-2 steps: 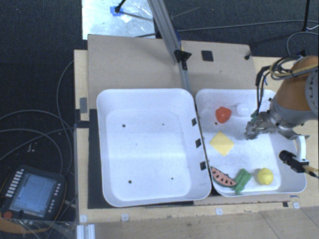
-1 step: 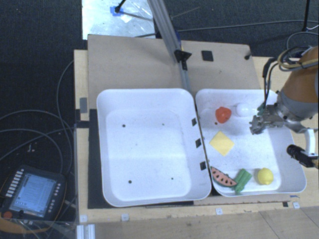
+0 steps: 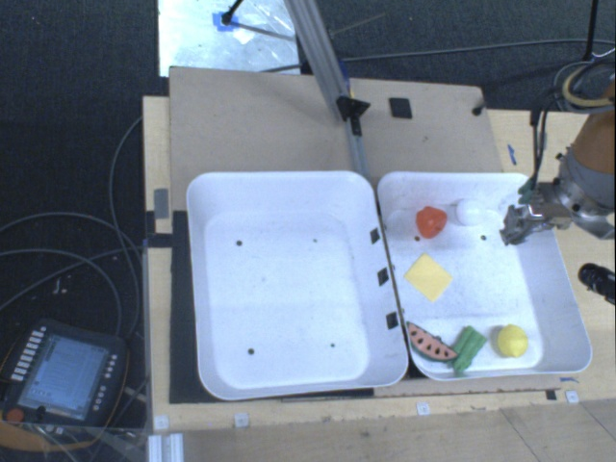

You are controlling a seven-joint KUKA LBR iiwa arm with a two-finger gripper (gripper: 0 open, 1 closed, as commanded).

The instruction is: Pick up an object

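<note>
The right bin (image 3: 558, 287) holds a red tomato-like object (image 3: 431, 221), a white ball (image 3: 470, 212), a flat yellow square (image 3: 428, 277), a watermelon slice (image 3: 429, 343), a green piece (image 3: 468, 347) and a yellow lemon (image 3: 511, 340). My gripper (image 3: 516, 229) hangs over the bin's upper right part, just right of the white ball. Nothing shows between its dark fingers.
The left bin (image 3: 207, 258) sits beside the right one, with black clips along the shared edge. A metal pole (image 3: 318, 41) slants over the bench at the back. Cables and a teach pendant (image 3: 60, 372) lie on the floor to the left.
</note>
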